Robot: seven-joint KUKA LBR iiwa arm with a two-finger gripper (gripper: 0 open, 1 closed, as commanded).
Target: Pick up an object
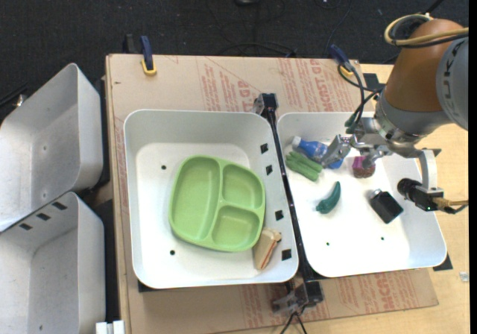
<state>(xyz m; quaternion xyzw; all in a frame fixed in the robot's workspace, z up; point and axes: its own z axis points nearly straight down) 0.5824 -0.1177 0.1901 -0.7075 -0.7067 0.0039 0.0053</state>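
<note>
My gripper (352, 147) hangs over the back of the right bin (417, 250), at the end of the grey and orange arm (421, 79). A small purple object (363, 168) lies just below it. Left of the gripper are a blue object (311, 148) and a long green object (303, 166), close together. A teal curved piece (329, 199) lies near the bin's middle, and a black block (386, 206) sits to its right. I see nothing held by the gripper.
The left bin (149, 146) holds a light green divided plate (218, 203) and a tan piece (266, 249) at its front right corner. A black divider (282, 176) runs between the bins. Two more white bins (45, 176) stand off the bench at the left.
</note>
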